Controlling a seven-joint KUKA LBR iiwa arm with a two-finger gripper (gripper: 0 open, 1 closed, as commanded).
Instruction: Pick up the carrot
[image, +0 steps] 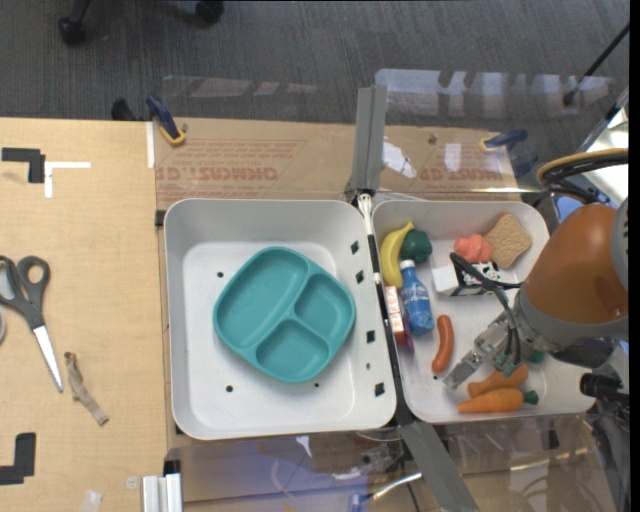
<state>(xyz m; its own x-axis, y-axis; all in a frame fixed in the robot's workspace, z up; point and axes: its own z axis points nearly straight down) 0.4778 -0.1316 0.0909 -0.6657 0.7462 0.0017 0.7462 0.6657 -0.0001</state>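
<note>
Seen from the fixed overhead camera: grey arm with its orange band (578, 268) reaching in from the right over the right-hand shallow white bin (425, 400), metal two-finger gripper (478, 358) angled down and leftward toward the bin's near side. Whether open or closed cannot be told; the tips blur into the clutter beneath.

Lying along the near wall of that bin, the orange plastic carrot with a green stem end (493, 401), long axis running left to right, stem pointing right. Just nearer the camera than the gripper, close below its tips, nothing visibly between them. A second, smaller orange carrot-like piece (500, 380) sits just beyond the first, partly hidden by the gripper, its outline hard to separate.

Elsewhere in the same bin: red sausage-shaped toy (442, 343) to the left, blue-capped small bottle (415, 300), yellow banana (393, 248), tan cracker-shaped piece (509, 237) at the far side. In the left bin, a teal three-compartment plate (285, 314). Grey-handled scissors (30, 305) on the wooden tabletop (80, 250), far left.
</note>
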